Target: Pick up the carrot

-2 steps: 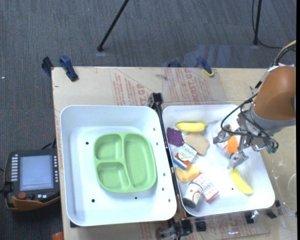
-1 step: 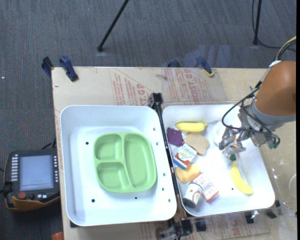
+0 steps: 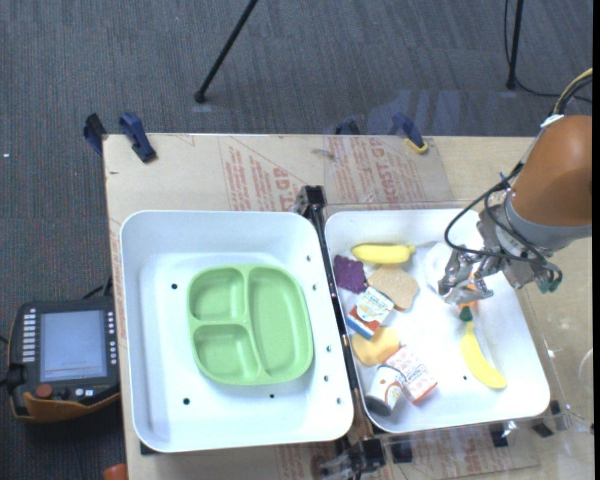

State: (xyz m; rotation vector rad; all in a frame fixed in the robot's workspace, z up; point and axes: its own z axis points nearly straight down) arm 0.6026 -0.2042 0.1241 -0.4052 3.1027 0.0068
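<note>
Carrot (image 3: 467, 311) is seen in the right bin (image 3: 533, 388), near its right wall, as a small orange bit just under the gripper (image 3: 464, 284); it is mostly hidden, so its long axis cannot be told. The gripper is held low over it, the arm (image 3: 555, 183) bent in from the right. Whether the gripper is released or clenched cannot be told. A banana (image 3: 483, 360) is laid just below, bread (image 3: 396, 286) well to the left.

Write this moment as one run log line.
gripper: over right bin | carrot: in bin, just below gripper | grasp: not confirmed
</note>
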